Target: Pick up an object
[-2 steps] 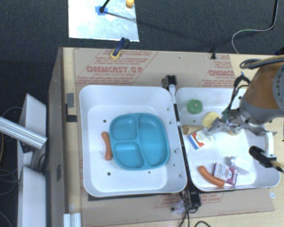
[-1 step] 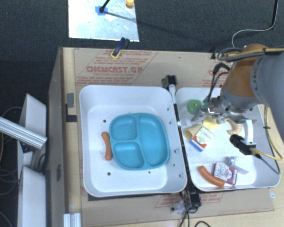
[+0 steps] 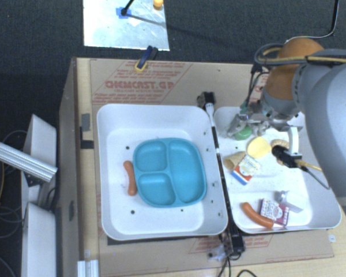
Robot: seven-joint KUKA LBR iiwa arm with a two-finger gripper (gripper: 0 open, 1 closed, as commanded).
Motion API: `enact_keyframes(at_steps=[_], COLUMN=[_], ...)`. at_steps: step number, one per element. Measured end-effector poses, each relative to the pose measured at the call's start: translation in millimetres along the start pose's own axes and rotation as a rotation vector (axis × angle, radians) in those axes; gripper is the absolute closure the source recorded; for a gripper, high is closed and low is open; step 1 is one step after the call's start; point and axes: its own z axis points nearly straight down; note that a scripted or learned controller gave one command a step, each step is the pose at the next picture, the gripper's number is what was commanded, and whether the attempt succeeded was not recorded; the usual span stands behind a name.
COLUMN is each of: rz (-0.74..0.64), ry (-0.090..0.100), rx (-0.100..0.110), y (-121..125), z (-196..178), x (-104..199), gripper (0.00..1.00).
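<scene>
Jaws (image 3: 242,127): state cannot be told; low over green object (image 3: 243,134) in right bin (image 3: 328,212). Nothing lifted yet; pick pending.

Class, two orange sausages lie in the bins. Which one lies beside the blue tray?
The sausage in the left bin, lying beside the blue tray. The other sausage lies in the right bin.

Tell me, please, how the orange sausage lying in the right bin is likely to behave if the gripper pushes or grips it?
The sausage is a smooth, rounded cylinder lying on its side, so a push would probably roll it. Its glossy look suggests it might slip between fingers. It lies beside the red packet near the right bin wall, which may block it.
</scene>
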Motion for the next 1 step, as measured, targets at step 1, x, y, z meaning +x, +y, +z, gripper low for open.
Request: enact_keyframes(at_steps=[1], rz=[-0.005], ry=[-0.002], rx=[-0.004], y=[1.4], z=[-12.3], x=[-0.3], gripper=[1.0])
